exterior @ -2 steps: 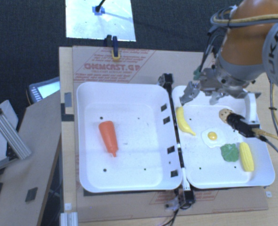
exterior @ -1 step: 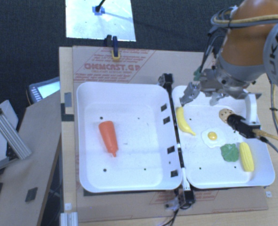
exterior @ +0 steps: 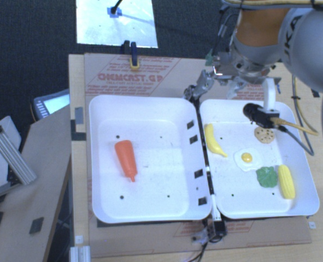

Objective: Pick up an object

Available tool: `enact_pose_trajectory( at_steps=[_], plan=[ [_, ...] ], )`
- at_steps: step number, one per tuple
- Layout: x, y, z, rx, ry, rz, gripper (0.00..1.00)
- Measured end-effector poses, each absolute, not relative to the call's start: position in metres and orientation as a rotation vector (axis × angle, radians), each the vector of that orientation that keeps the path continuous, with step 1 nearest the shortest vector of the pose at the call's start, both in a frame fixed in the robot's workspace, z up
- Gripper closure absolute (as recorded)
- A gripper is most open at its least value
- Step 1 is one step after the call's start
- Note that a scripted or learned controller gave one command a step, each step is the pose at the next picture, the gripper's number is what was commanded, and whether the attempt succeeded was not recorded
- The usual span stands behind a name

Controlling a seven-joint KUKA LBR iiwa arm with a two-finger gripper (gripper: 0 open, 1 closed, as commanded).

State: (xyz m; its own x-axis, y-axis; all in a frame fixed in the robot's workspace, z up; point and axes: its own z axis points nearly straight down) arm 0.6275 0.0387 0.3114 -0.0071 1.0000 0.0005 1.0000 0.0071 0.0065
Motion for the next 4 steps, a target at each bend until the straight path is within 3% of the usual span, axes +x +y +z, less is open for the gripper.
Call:
enact_pose_trajectory(
  at_steps=[1,2,3,4],
  plan=[
    [0.626,0.037,0.322,2.207,2.229,0.006,1.0],
    [0.669,0.126,0.285,2.209,2.235,0.005,1.0],
    [0.669,0.12,0.287,2.216,2.225,0.002,0.0],
    [0.641,0.211,0.344,2.206,2.235,0.014,0.0]
  ],
)
